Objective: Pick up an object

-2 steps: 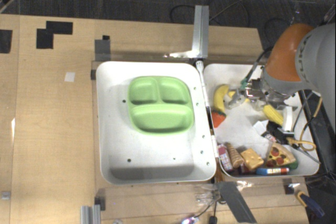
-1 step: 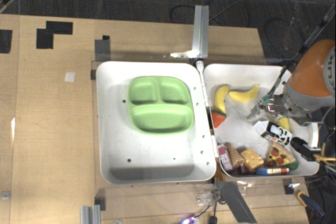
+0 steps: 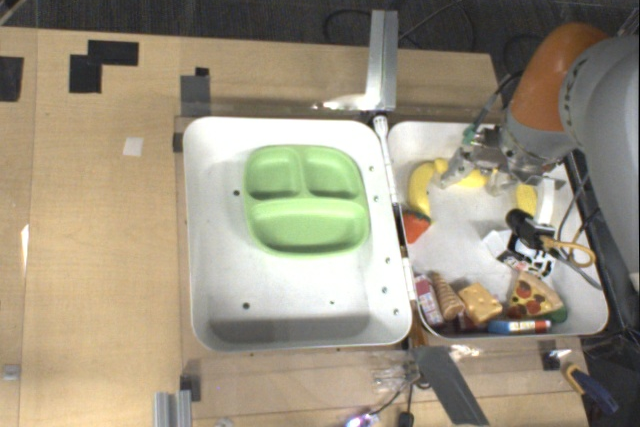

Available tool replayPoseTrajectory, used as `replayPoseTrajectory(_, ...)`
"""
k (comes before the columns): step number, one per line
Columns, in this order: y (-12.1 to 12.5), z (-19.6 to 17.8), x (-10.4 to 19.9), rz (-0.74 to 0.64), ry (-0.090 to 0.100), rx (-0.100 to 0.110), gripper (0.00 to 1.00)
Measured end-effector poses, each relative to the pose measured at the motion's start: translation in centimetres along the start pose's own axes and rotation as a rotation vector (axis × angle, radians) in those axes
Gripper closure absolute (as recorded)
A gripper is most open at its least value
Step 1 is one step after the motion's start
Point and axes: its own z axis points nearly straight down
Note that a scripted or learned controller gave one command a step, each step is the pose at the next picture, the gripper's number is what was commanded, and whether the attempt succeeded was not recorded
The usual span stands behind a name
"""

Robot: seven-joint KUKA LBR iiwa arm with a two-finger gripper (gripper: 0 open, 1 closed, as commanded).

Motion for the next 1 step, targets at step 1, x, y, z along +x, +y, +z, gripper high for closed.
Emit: replayPoseTrajectory(1,-3.83,-0.2,-4.5,-0.156,0.005,-0.002,0.0)
